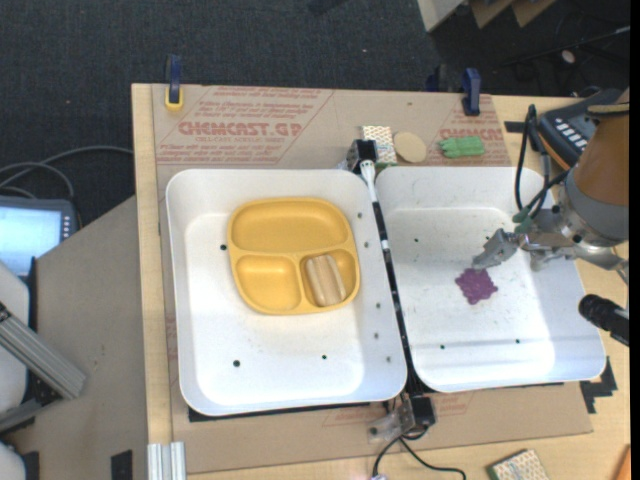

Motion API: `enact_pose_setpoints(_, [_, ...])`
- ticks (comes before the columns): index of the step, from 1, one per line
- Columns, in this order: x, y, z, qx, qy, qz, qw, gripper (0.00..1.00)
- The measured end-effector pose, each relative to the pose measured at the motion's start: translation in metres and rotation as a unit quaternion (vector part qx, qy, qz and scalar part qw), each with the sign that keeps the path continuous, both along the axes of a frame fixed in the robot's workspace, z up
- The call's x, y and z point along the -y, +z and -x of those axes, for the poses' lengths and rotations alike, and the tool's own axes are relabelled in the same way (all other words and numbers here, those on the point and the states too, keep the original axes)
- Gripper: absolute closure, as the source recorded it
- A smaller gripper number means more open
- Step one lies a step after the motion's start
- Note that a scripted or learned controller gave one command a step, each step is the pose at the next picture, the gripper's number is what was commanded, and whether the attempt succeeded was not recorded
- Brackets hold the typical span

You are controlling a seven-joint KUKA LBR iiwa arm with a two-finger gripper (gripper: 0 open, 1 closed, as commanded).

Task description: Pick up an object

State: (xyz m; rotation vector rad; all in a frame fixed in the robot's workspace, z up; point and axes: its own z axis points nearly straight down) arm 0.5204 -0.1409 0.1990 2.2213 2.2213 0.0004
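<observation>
Purple object (476, 286) on right bin (470, 353) floor, just below pincer (497, 249), pincer state unclear

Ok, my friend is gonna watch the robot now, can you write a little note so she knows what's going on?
Gripper: the grey two-finger gripper is low in the right shallow white bin, holding nothing that I can see. I can't tell if it is open or shut.

Things: a small purple crumpled object lies on the right bin's floor, just below and left of the gripper. In the left shallow white bin sits a yellow plastic divided tray with a tan bread-like roll in its lower right compartment.

Done: nothing is picked up yet.

Left: grab one object and lift it; the purple one looks nearest.
</observation>
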Motion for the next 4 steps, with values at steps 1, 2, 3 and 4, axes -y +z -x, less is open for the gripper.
enact_pose_setpoints(1, [0.014, -0.119, -0.020, 0.000, 0.000, 0.0000, 1.0000, 0.00])
enact_pose_setpoints(2, [0.014, -0.104, -0.020, 0.002, -0.001, 0.0008, 1.0000, 1.00])
enact_pose_setpoints(3, [-0.030, -0.104, 0.033, -0.004, 0.000, -0.0022, 1.0000, 1.00])
enact_pose_setpoints(4, [-0.132, -0.009, 0.001, 0.005, 0.007, -0.0026, 1.0000, 1.00])
